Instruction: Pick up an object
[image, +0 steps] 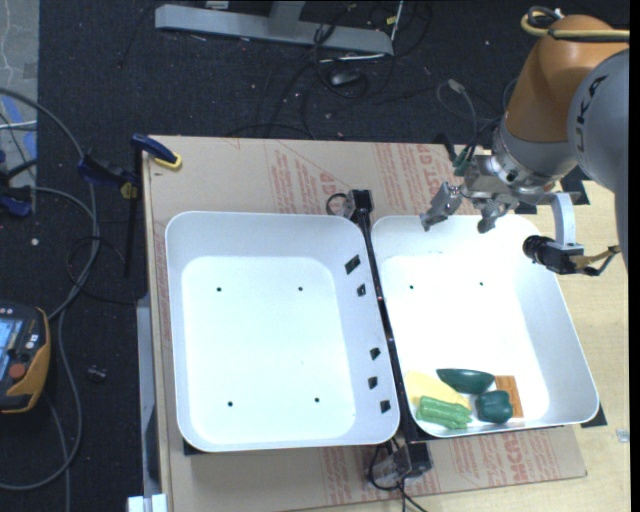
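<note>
The approach step is judged to be in hand. The two-finger hand (462, 212) is seen with its fingers spread wide and nothing between them, above the far edge of the right shallow white bin (560, 320). The ribbed green plastic cylinder (442, 411) lies at the near edge, beside a dark teal dome-shaped piece (465, 379), well apart from the hand. A long reach toward the near edge and a descent would be called for.
</note>
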